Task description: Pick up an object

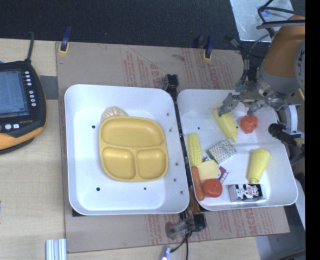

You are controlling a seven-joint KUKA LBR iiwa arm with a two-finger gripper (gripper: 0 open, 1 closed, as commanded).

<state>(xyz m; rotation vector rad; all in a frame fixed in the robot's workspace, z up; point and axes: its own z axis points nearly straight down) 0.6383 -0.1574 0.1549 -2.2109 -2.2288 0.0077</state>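
Note:
The right bin (281,199) holds several toy foods. Near its back lie a yellow piece (227,125) and a small red fruit (248,124). My gripper (240,107) hangs at the back of this bin, just above and between those two, open with nothing between its fingers. One fingertip (224,108) is over the top end of the yellow piece; the other is near the red fruit. Further forward lie a corn cob (194,149), a checkered packet (221,151), a yellow block (208,170), a red tomato (213,188), a yellow cylinder (258,164) and a black-and-white carton (247,192).
The left bin (81,194) holds a yellow divided plate (133,148) with a beige item (115,112) behind it. A teach pendant (8,104) lies at the far left of the bench. The arm's orange band (287,42) rises at the upper right.

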